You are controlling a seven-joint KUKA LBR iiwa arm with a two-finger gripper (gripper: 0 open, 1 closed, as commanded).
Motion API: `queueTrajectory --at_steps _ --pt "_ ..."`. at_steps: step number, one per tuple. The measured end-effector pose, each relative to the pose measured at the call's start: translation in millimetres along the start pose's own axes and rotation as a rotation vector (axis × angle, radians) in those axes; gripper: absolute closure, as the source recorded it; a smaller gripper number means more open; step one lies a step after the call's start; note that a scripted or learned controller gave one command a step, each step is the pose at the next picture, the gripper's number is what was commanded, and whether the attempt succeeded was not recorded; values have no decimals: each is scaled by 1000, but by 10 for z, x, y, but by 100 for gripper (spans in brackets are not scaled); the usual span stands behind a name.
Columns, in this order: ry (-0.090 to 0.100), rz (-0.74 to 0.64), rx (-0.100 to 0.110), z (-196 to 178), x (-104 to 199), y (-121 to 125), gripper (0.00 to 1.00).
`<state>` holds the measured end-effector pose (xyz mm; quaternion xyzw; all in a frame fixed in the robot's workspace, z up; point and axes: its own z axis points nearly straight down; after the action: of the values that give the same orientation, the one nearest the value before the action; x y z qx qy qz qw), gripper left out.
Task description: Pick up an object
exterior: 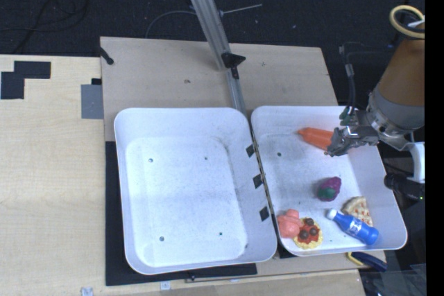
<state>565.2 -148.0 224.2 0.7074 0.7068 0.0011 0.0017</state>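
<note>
My arm's pincer (340,144) hangs over the right bin (277,123), just beside the orange carrot (316,137) at its near end; I cannot tell its state. Below lie a purple toy (329,187), a blue bottle (354,227), a waffle piece (359,207), a pink toy (289,222) and a small tart (308,234). The left bin (132,123) sits alongside on the surface (48,170).
</note>
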Motion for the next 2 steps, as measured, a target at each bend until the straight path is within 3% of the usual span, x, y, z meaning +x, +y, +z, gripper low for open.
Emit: queueTrajectory --at_steps 1,2 --pt "1 0 5 -19 -5 -1 100" --pt "1 -4 4 -20 503 146 100"
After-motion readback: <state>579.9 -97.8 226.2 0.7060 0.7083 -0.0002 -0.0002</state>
